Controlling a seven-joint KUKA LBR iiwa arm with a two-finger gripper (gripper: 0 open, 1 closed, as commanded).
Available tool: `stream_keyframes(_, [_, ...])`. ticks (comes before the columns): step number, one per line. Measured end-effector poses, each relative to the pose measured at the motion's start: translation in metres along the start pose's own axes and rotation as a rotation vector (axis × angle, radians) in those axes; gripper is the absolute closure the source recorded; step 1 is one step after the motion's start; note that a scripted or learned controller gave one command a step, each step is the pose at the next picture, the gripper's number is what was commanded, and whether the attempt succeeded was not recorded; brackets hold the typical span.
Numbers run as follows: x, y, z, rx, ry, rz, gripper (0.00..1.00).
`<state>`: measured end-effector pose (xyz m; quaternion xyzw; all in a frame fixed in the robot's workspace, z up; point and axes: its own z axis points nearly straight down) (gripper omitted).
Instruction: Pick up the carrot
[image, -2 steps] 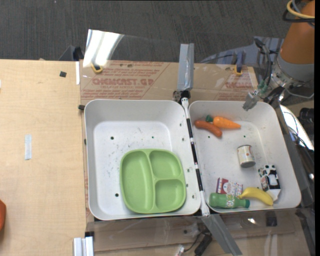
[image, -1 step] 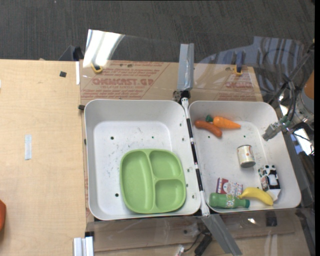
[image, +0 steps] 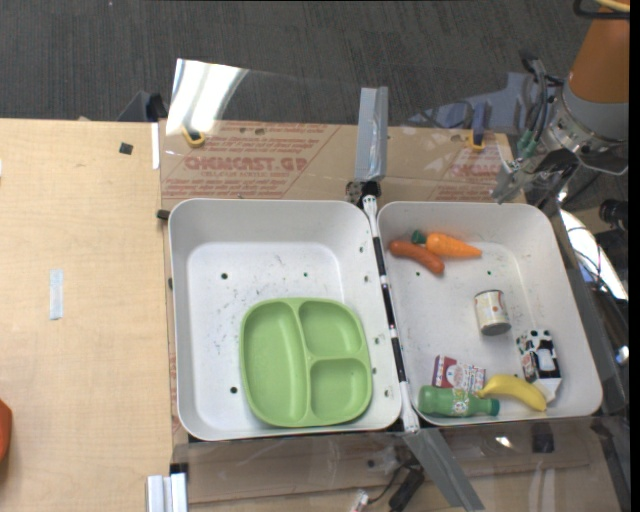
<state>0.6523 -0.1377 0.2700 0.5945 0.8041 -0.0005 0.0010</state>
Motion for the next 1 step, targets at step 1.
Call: stream_keyframes(1, [-0.0556,-0.1091,0.0521,0.002,0.001,-0.107,1.00])
